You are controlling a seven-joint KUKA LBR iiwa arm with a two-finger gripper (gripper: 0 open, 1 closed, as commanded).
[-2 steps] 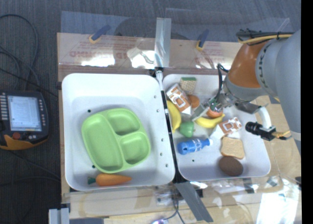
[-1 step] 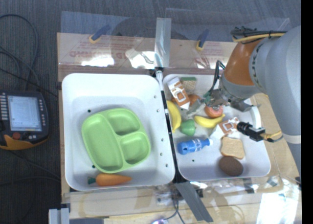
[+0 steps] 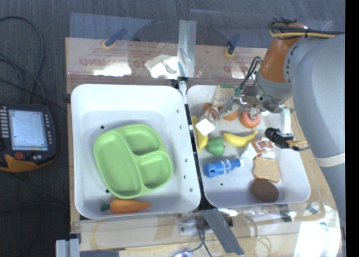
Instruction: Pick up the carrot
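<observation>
Carrot (image 3: 128,206) lay flat in left bin (image 3: 84,155), just beside green divided plate (image 3: 132,159), on side nearer camera, close to bin's near wall. Tool (image 3: 245,104) hovered well apart from carrot, across divider, over right bin (image 3: 297,188) by tomato (image 3: 250,118) and banana (image 3: 239,137). Tool's opening: couldn't tell. Bare white floor lay open around green plate; carrot's leafy end pointed toward bin's left corner.
</observation>
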